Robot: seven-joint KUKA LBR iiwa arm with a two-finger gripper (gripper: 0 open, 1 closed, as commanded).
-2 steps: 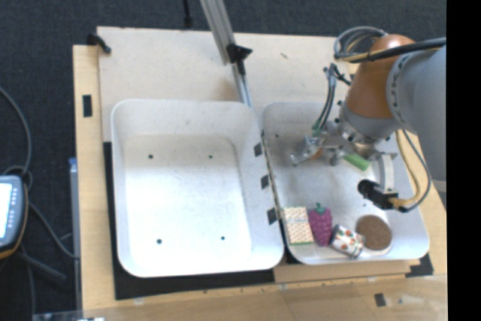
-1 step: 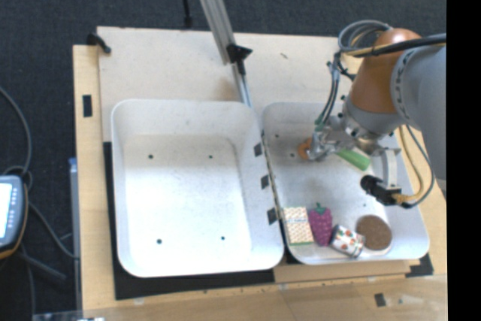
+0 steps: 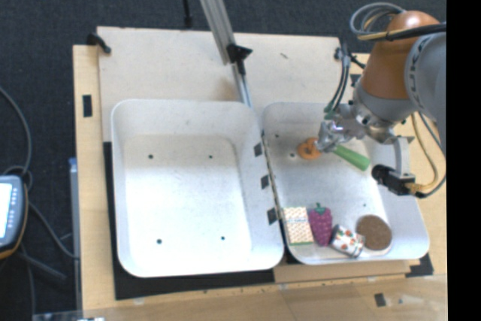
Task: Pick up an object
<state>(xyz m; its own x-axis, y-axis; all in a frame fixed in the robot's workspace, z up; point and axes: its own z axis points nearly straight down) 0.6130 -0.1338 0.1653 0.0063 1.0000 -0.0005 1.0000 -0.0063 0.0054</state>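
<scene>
The gripper [image 3: 325,142] hangs over the back middle of the right bin [image 3: 402,199], right beside a small orange object [image 3: 307,149] that lies at its left tip. A green stick-like object [image 3: 350,156] lies just right of the gripper, partly under the wrist. Along the bin's front edge sit a pale patterned box [image 3: 297,224], a magenta strawberry-like toy [image 3: 321,224], a small white red-spotted object [image 3: 346,240] and a brown round disc [image 3: 373,231]. The wrist hides how the fingers stand.
The left bin [image 3: 188,188] lies beside the right one. A slanted aluminium pole [image 3: 216,11] rises from the bench's back, ending near the bins' shared corner. Cables and a black clip [image 3: 394,179] hang off the arm at the right.
</scene>
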